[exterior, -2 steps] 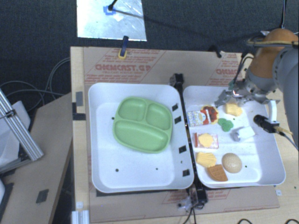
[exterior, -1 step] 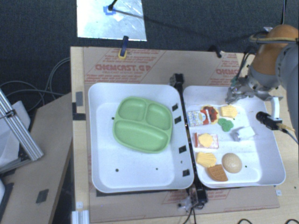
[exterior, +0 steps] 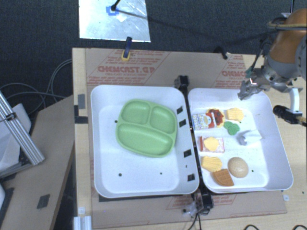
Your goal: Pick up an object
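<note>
The right bin (exterior: 276, 128) holds several small toy foods: a white carton (exterior: 202, 121), a red piece (exterior: 215, 115), a yellow ridged piece (exterior: 234, 113), a green piece (exterior: 231, 127), a pale grey piece (exterior: 249, 137), a yellow packet (exterior: 212, 144), a yellow wedge (exterior: 211, 163), a brown waffle piece (exterior: 223, 177) and a beige round bun (exterior: 237, 166). My gripper (exterior: 245, 89) hangs over the bin's far right corner, above and to the right of the yellow ridged piece, with nothing visibly in it.
The left bin (exterior: 105, 166) carries a green divided plate (exterior: 146, 127). A black divider with clips (exterior: 188, 128) runs between the bins. Cardboard (exterior: 144, 68) lies under both. A shiny metal sheet (exterior: 114, 13) lies at the back.
</note>
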Available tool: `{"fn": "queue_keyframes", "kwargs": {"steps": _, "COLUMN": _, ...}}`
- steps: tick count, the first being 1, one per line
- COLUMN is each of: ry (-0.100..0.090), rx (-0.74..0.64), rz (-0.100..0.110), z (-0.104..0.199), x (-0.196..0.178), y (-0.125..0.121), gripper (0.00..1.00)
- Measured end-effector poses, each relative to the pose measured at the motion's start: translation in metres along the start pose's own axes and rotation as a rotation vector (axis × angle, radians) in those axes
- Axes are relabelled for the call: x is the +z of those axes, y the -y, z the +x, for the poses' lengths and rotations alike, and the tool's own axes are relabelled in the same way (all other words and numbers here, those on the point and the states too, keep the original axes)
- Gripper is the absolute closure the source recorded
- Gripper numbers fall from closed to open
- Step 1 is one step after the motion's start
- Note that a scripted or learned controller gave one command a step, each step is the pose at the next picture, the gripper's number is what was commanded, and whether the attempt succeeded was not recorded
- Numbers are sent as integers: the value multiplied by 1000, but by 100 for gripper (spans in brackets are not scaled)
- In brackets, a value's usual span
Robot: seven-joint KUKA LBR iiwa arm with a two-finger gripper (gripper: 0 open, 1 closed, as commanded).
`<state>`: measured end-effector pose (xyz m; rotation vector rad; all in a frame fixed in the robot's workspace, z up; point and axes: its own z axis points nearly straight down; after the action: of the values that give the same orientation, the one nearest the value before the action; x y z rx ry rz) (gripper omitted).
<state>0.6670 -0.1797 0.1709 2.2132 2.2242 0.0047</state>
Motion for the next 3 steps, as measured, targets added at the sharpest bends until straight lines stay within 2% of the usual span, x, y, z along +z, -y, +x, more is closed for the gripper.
{"fn": "queue_keyframes", "kwargs": {"steps": 1, "ry": 1, "rx": -1, "rz": -2, "z": 0, "x": -54, "y": -2, "gripper": 100}}
{"fn": "queue_keyframes", "kwargs": {"steps": 2, "ry": -1, "rx": -3, "rz": 3, "z": 46, "x": -63, "y": 20, "gripper": 100}}
{"fn": "queue_keyframes", "kwargs": {"steps": 3, "ry": -2, "rx": -3, "rz": 5, "z": 99, "x": -50, "y": 37, "gripper": 100}}
